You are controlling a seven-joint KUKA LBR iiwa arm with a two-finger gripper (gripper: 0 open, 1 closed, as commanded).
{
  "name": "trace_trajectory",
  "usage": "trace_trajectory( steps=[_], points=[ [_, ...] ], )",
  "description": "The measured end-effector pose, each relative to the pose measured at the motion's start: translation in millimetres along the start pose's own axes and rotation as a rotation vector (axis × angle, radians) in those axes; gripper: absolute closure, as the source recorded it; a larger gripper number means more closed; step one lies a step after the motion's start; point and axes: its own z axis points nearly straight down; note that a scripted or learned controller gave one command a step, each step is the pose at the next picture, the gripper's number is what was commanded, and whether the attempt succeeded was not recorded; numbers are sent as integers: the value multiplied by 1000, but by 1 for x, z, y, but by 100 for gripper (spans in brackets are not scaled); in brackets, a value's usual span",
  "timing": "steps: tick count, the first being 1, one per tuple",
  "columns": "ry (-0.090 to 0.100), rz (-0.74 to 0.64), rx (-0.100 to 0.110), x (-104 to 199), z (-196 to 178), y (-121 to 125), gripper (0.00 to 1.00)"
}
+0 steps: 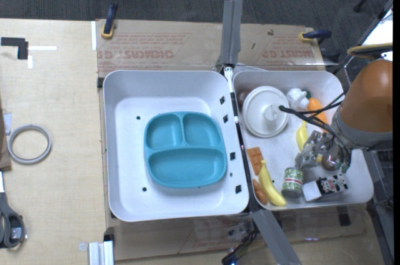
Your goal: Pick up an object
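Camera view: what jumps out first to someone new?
The blue divided plate lies alone in the left bin. The right bin is crowded: a white lid, a banana, a small can and other bits. The gripper is low over the right bin's near right part, beside the can.

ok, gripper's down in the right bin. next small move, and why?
Probably descend a little onto the small can. The gripper sits just above and right of it in the right bin; nothing is visibly held, and the banana lies close on the can's left.
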Motion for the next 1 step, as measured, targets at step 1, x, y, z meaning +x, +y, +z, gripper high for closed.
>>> trace_trajectory(
  steps=[1],
  points=[
    [-1,0,0,0,0,0,0]
  ],
)
